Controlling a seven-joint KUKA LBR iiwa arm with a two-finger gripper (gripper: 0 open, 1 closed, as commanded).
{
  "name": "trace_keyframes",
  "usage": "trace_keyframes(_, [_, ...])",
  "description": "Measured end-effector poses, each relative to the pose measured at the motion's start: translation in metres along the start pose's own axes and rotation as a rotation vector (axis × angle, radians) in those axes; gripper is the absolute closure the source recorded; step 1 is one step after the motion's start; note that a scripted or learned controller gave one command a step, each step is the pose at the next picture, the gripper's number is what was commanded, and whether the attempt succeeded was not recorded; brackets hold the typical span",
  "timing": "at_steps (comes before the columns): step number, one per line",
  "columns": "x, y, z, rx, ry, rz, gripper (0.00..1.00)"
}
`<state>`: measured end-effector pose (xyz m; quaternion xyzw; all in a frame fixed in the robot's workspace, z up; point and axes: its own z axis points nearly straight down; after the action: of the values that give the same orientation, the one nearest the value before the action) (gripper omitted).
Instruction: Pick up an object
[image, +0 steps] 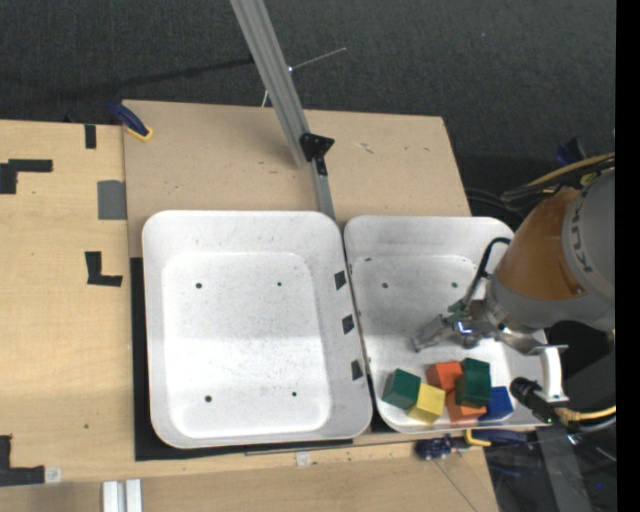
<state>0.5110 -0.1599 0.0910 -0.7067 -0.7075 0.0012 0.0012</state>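
Observation:
Small blocks are clustered in the right bin (420, 250) at its near corner: a green block (402, 388), a yellow block (430, 402), an orange block (445, 375), a dark green block (475, 381), a blue block (498, 402) and a red-orange block (464, 409). My gripper (438, 334) hangs low over the right bin's floor, just above and behind the cluster and pointing left. It sits a short way from the orange block, and nothing shows in it. The orange-banded wrist (535, 260) reaches in from the right and hides the bin's right wall.
The left bin (240, 320) lies beside the right one, and a raised rim (345, 300) divides them. A metal pole (285, 85) slants across the bench behind the bins. Cables (545, 400) hang off the wrist near the right bin's near corner.

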Motion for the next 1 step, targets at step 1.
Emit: trace_keyframes(1, [0.0009, -0.0001, -0.0099, 0.001, 0.002, -0.001, 1.0])
